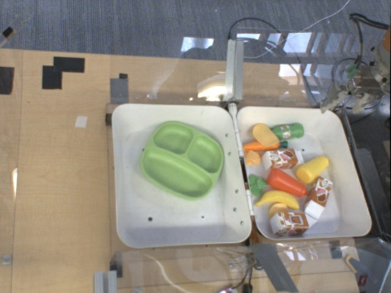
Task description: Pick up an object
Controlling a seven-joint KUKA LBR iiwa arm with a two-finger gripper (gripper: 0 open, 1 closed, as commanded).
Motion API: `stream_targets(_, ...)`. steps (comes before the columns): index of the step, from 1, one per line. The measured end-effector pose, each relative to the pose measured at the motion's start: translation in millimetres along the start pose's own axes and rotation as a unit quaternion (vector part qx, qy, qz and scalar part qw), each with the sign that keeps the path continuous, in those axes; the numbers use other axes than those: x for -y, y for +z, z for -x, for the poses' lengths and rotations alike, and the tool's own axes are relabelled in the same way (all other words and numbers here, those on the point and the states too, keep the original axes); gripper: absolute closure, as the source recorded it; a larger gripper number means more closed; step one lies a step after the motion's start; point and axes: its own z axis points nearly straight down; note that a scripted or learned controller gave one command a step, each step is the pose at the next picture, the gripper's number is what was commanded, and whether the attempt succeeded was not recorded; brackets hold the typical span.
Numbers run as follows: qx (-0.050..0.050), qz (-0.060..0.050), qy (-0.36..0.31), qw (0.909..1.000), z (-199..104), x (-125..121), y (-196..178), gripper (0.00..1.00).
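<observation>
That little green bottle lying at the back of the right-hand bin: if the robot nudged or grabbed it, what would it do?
The green bottle lies on its side and looks round-bodied, so a nudge would probably roll it. It appears to be a glossy plastic toy, likely light, stiff, and perhaps slippery between fingers. The yellow piece touching its cap end might block rolling that way.

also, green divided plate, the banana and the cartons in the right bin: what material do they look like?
Green divided plate: likely moulded plastic, matte with a soft sheen, one even colour, rounded compartment ridges.
Banana: looks like smooth plastic toy food, uniform yellow, slight gloss.
Cartons, e.g.: printed brown and white faces, boxy; plastic or card, cannot tell from this view.
</observation>
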Motion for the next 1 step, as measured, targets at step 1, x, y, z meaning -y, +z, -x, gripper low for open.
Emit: stream_targets(1,0.0,0.0,0.0,1.0,0.0,0.0,0.0,0.0)
